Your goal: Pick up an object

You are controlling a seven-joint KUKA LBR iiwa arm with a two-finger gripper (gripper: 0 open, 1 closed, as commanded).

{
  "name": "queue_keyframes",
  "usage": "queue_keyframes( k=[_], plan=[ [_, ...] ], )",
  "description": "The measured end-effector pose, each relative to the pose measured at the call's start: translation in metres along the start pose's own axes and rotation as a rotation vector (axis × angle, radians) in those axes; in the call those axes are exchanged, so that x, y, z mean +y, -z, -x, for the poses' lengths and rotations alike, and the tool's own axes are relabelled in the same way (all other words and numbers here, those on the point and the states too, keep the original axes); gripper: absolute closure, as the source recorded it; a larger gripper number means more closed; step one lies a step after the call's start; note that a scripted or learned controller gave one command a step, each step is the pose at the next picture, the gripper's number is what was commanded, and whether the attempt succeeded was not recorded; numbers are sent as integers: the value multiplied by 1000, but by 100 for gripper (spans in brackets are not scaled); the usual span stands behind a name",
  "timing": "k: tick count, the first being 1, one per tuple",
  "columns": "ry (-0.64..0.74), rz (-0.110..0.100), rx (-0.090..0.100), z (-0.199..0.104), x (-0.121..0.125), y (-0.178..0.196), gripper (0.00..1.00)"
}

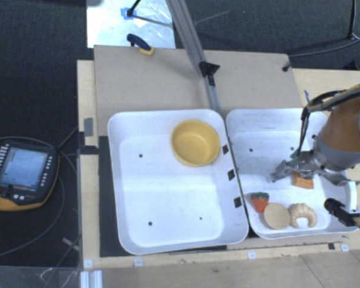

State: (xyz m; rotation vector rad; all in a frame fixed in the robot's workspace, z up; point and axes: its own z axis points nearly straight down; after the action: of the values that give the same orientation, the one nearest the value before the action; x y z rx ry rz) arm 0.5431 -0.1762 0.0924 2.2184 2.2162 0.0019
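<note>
a grey arm (354, 138) with an orange band, black cables along it, and a metal wrist.

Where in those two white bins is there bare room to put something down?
The left bin is mostly bare: only a yellow bowl sits at its upper right. In the right bin, the upper left is bare. Its lower edge is crowded with a strawberry, round disc and croissant, the gripper just above.

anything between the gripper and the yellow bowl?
No object. In the camera view, from the gripper leftward to the yellow bowl there is bare floor of the right bin, then the two bins' adjoining rims. The bowl sits in the left bin.
</note>
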Motion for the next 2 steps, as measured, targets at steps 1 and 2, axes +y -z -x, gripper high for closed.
queue_keyframes(
  k=[1, 2],
  plan=[
    [0, 5, -1, 0, 1, 12, 100],
    [2, 1, 2, 1, 1, 75, 100]
  ],
)
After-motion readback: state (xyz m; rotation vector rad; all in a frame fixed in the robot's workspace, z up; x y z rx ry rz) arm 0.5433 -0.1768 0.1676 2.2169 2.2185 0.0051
